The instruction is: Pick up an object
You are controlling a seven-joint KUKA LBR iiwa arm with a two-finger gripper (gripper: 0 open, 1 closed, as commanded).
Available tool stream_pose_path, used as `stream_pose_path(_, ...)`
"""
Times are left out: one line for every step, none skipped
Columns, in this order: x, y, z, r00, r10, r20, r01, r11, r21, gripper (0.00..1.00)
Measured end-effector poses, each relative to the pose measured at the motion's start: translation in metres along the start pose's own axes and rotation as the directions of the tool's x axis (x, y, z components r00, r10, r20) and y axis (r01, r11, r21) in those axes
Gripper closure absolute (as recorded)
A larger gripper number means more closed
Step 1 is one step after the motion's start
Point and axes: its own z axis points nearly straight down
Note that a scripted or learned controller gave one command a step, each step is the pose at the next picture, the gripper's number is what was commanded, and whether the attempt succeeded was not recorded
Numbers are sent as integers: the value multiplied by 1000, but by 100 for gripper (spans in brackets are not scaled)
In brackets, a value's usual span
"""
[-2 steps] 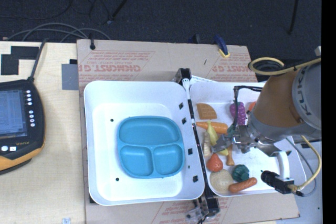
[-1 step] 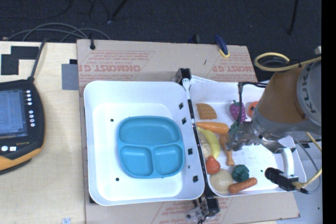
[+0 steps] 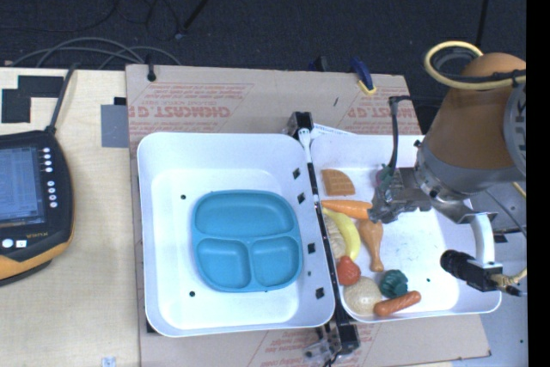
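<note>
The right bin holds several toy foods. An orange carrot lies near the bin's left wall, below a tan bread slice. A yellow banana and a brown drumstick lie just under the carrot. Nearer the front edge are a red piece, a pale round piece, a dark green piece and a second carrot. My gripper is low in this bin, at the carrot's right tip and the drumstick's top end.
The left bin holds a blue divided plate. A black clip divider runs between the bins. A tablet pendant sits on the bench at far left. The arm's orange wrist band hangs over the right bin's far right.
</note>
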Motion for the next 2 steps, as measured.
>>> stream_pose_path(95,9,51,1000,-2,-1,2,1000,14,100)
stream_pose_path(125,-17,-88,1000,0,-2,0,1000,-3,100)
